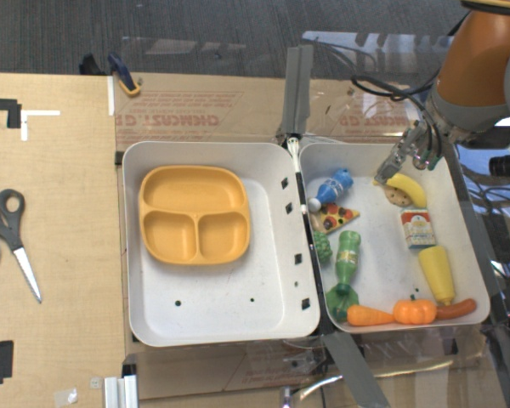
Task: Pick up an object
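Right bin (459, 219): white and shallow, with toys along its left wall and near wall; the middle of its floor is bare.
Left bin (212, 313): holds a yellow divided plate (195, 213) in its far half; the near half of the floor is open.
Divider: the two bins meet at a shared edge, and the blue bottle (331, 185), pizza slice (336, 218) and green bottle (347, 257) lie just beside it on the right bin's side.
Near wall: a carrot (368, 316), an orange pumpkin (414, 312) and a red sausage (457, 309) lie in a row against it.
Right wall: a yellow corn cob (437, 274) lies near it, with a small carton (416, 229) just beyond.
Gripper (412, 161): over the far right part of the right bin, fingers pointing down and narrowly apart, nothing visibly between them.
Banana (407, 189): yellow, curved, lying just below the fingertips, in the far right part of the right bin; whether they touch it I cannot tell.
Cookie (397, 197): round, brown, partly tucked under the banana.
Room around banana: open floor to its left and far side; the carton is near on its near side.
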{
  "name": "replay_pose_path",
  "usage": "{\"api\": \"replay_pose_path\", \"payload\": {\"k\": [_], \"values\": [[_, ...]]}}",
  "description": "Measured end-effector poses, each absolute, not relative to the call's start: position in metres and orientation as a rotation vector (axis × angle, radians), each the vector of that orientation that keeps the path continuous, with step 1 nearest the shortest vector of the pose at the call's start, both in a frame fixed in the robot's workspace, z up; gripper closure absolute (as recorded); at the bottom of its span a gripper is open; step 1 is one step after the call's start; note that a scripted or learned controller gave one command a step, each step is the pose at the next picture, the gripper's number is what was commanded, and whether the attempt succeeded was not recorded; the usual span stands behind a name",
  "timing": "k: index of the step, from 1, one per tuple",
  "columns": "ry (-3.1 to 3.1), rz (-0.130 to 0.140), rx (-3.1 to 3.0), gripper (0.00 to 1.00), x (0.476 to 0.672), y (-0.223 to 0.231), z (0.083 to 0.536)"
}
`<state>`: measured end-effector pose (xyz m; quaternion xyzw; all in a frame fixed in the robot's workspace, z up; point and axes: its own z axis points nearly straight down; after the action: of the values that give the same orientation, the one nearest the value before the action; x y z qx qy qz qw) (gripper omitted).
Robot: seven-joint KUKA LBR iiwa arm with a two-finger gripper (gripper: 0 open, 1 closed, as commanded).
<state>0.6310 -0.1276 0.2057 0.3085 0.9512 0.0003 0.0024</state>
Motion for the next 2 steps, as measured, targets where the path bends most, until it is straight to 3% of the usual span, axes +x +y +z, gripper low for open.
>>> {"api": "replay_pose_path", "payload": {"k": [1,2], "values": [[2.809,-0.001,1.406,1.0,0.562,-0.085,0.23],[2.765,-0.002,1.494,1.0,0.547,-0.014,0.214]]}}
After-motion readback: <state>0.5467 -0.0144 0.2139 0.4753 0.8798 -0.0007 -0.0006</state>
